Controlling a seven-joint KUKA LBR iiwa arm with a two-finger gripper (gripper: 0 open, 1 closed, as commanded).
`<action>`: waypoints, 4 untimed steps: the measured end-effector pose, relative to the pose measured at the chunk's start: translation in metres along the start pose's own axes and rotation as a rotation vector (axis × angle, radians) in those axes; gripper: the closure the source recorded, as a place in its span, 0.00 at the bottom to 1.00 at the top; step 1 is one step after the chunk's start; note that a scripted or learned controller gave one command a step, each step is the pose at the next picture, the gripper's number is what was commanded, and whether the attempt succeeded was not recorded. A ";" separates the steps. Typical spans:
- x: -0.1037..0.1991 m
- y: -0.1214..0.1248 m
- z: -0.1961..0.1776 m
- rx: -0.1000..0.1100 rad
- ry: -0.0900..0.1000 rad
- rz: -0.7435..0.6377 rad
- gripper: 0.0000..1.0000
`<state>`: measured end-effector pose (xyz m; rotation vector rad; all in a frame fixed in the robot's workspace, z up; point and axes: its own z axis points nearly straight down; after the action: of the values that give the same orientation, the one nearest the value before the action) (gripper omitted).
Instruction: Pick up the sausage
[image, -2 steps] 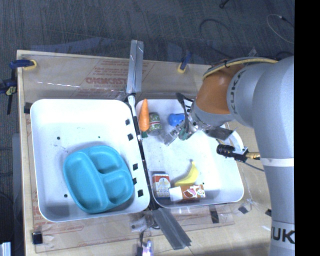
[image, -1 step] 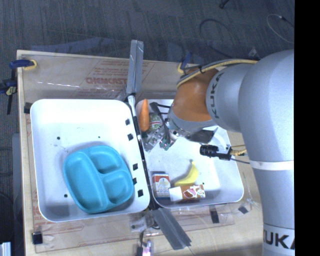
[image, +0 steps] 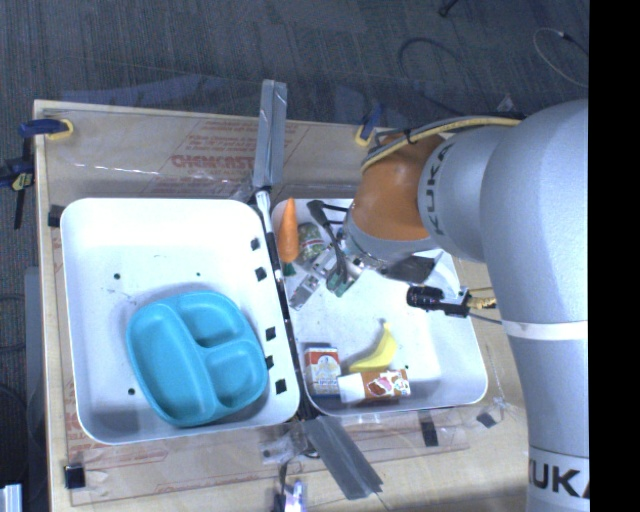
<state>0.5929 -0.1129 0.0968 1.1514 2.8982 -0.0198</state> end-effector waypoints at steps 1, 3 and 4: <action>-0.038 -0.067 -0.017 -0.003 0.024 -0.046 0.00; 0.003 -0.036 0.005 -0.006 0.025 -0.203 0.00; -0.057 0.007 0.005 -0.004 0.024 -0.086 0.00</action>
<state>0.6387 -0.1471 0.0930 1.0321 2.9651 -0.0014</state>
